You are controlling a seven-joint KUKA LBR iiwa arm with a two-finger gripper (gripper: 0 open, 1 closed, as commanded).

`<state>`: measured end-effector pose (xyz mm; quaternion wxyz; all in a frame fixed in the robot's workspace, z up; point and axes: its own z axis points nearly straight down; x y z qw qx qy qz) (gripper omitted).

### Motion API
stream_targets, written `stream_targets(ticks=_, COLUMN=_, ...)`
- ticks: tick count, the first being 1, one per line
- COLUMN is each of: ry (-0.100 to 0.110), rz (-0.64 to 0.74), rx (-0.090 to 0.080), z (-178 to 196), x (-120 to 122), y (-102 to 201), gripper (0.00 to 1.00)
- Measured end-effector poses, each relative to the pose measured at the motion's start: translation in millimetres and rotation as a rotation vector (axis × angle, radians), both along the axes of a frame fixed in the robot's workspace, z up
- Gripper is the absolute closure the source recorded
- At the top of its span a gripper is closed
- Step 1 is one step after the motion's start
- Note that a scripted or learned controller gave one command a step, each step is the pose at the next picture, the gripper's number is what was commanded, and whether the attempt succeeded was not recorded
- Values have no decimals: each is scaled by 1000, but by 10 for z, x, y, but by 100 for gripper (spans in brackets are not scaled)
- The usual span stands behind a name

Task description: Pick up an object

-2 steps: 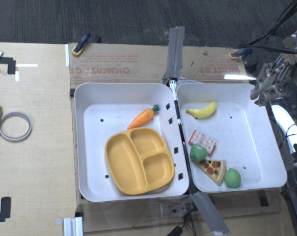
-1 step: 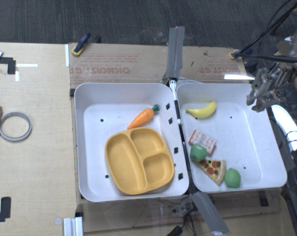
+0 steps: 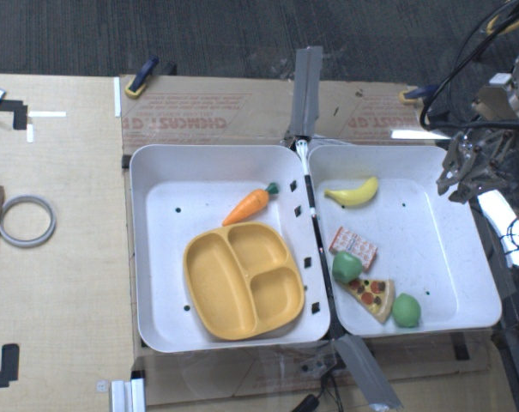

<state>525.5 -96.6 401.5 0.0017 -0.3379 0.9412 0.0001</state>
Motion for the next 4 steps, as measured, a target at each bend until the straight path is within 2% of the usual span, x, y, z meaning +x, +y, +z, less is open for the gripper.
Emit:
stream_targets(ticks=1, ry=0, rz=283, rx=-1, z=-6, x=-163, y=-93, gripper=100)
stream_targets(ticks=2, ry=-1, rz=708, rx=-1, z=101, x=-463, y=-23, gripper=100)
stream_targets(ticks=3, ry=-3, rz=1128, rx=-2, z=119, x=-460, y=126, gripper=100)
stream_targets(ticks=4, ry=0, rz=1479, rx=1, z=-96, x=-372, y=213, gripper=100)
